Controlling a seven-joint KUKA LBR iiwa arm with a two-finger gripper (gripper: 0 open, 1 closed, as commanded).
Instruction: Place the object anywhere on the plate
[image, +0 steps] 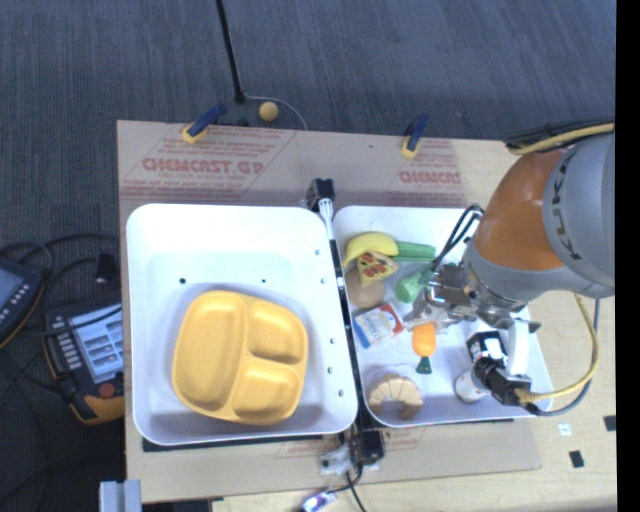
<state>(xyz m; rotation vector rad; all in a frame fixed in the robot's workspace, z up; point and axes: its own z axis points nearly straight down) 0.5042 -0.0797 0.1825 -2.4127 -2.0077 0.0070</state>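
Note:
A yellow plate (240, 355) with three compartments lies in the left bin (150, 260). In the right bin (540, 375) lie several toy foods: an orange carrot (424, 341), a croissant (397, 395), a yellow banana (368, 244), a pizza slice (372, 268), a green piece (411, 285) and a small white-and-red packet (378, 324). My gripper (441, 303) hangs low over the middle of the right bin, just above and right of the carrot's top end. Nothing visibly sits in it.
The arm's orange band and grey wrist (530, 240) cover the right bin's right side. A white cup-like item (470, 386) stands near the bin's front right, beside a black cable fitting (492, 372). A raised rim (338, 300) divides the two bins.

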